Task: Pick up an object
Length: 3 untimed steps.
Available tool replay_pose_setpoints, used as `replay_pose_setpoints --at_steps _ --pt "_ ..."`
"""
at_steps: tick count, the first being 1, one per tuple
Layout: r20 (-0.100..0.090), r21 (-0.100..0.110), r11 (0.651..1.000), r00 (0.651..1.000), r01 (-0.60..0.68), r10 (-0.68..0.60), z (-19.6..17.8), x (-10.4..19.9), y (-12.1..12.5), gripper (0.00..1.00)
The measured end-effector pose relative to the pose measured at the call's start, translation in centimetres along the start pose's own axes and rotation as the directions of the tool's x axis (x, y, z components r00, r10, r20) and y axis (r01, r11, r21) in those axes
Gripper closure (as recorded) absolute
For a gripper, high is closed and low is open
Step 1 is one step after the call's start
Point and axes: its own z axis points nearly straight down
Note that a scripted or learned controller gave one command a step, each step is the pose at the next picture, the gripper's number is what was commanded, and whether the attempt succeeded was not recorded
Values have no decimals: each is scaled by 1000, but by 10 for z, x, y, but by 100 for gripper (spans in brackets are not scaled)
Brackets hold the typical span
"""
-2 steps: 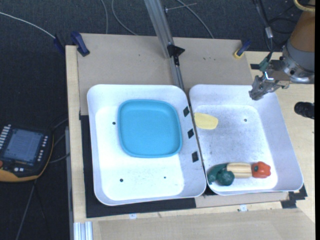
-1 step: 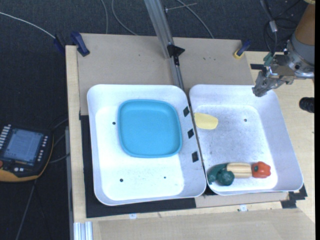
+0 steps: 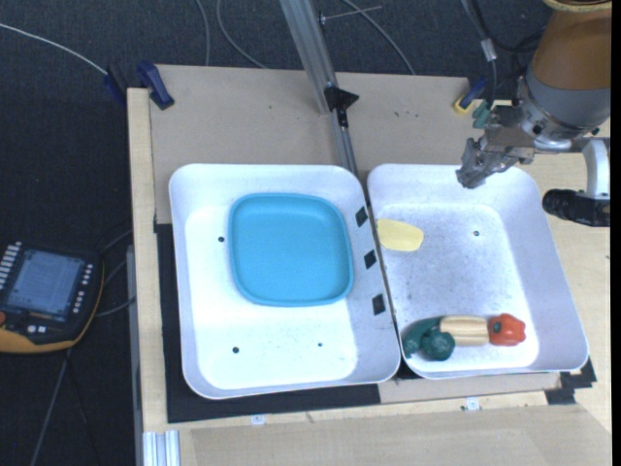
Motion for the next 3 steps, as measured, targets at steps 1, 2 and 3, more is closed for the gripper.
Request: replay_pose_setpoints --at_steps 1,2,3 --pt "0 2 1000 1000 -1 1 21 52 -5 100" --pt "0 1 1000 1000 0 0 20 99 -12 100" --pt "0 2 1000 1000 -1 1 33 159 -18 100"
